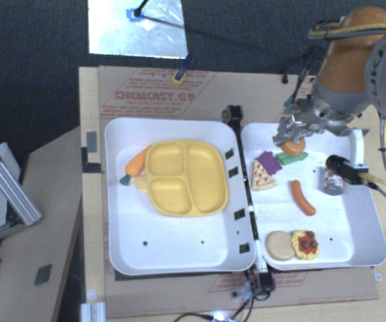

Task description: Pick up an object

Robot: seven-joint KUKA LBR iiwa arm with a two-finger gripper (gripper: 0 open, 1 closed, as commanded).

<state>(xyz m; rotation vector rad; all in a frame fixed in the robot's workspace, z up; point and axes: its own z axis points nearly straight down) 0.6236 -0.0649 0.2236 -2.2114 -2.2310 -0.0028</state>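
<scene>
Camera view: gripper (292, 135) low over right bin (367, 247), at its far edge, on an orange piece (295, 145); whether it clasps it, cannot tell. Green piece (291, 157) just beside. Pizza slice (262, 177), sausage (303, 198), can (333, 181) nearby. Yellow tray (182, 178) and carrot (137, 161) in left bin (179, 257).

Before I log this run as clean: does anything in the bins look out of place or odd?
One thing: a carrot lies on the left bin floor, wedged against the yellow divided plate, not in a compartment. The right bin's toy food lies scattered but intact.
</scene>
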